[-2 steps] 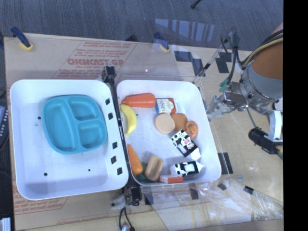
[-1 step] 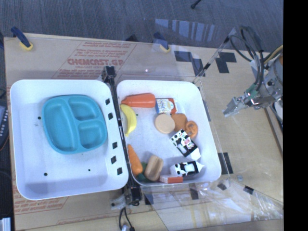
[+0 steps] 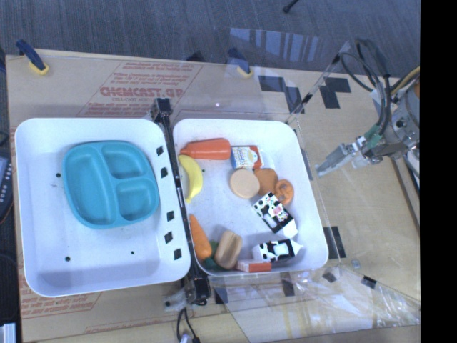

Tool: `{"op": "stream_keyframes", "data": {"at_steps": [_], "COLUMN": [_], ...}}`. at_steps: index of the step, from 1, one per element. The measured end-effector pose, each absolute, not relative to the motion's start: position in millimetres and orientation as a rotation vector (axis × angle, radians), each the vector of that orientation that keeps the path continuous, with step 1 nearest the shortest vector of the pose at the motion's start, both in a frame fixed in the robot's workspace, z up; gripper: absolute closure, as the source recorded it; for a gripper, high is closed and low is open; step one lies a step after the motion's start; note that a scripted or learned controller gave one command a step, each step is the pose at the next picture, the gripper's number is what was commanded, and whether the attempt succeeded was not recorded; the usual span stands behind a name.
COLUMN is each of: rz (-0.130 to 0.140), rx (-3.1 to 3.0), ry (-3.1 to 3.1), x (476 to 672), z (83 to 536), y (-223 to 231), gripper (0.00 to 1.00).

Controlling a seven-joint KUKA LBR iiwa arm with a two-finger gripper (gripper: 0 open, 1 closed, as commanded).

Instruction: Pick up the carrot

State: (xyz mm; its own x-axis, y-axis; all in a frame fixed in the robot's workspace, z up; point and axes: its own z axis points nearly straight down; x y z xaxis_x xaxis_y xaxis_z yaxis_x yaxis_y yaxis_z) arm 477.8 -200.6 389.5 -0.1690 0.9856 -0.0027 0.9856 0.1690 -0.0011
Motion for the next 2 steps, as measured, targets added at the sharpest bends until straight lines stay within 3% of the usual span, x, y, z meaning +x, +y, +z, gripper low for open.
{"op": "stream_keyframes", "data": {"at_steps": [1, 2], "rz": [-0.006, -0.013], "rx": [2.126, 2.072], "ry": [2.326, 2.369], "x": [477.2, 538.4], "z": [294, 232], "y": [-140, -189], "gripper": [0.0, 0.0]}}
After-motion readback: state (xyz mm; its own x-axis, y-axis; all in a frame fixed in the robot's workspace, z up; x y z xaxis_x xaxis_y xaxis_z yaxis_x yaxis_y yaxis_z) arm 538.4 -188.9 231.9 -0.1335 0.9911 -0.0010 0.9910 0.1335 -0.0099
